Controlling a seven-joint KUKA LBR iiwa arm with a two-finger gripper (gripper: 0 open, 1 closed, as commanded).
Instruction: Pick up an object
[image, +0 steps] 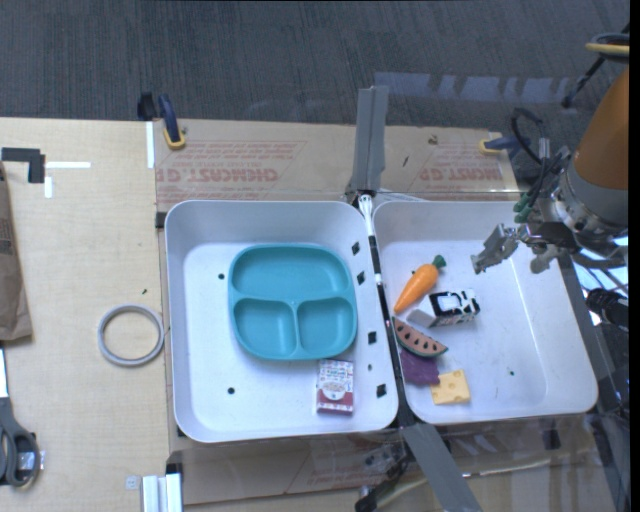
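Two shallow white bins are being viewed from above, side by side on a bench. In the right bin (560, 350), a cluster of small toys is lying near the left wall: a toy carrot (418, 285), a black-and-white toy vehicle (455, 306), a watermelon slice (420, 340), a purple piece (420, 370) and a yellow cheese wedge (451, 387). The gripper (518, 250) is hovering at the bin's upper right, well apart from these toys, with its two fingers spread and nothing being held between them. Because the toys are crowded, with the watermelon slice overlapping the purple piece, it is judged that a descent could nudge neighbours aside or close on two things at once; the flat pieces could also slip from the fingers. The left bin (190, 330) is holding a teal divided plate (294, 301) and a small red carton (336, 387). The arm's upper part is being cut off at the right edge, and the printing on the carton cannot be read.
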